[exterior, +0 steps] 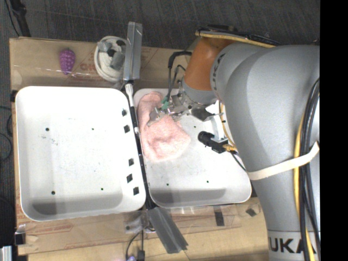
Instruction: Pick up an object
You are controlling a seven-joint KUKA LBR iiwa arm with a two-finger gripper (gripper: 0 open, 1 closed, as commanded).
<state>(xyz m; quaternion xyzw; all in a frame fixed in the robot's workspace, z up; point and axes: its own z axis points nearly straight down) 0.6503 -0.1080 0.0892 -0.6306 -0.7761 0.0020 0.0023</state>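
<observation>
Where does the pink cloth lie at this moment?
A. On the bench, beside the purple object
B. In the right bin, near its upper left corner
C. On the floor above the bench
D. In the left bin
B: the pink cloth rests inside the right bin, by its upper left corner, under the tool.

Two white bins (70,145), one pink cloth (163,137), one purple object (67,60).

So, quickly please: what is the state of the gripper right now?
Gripper: down at the pink cloth in the right bin; open or closed cannot be told, and no grasp on the cloth can be seen.
</observation>
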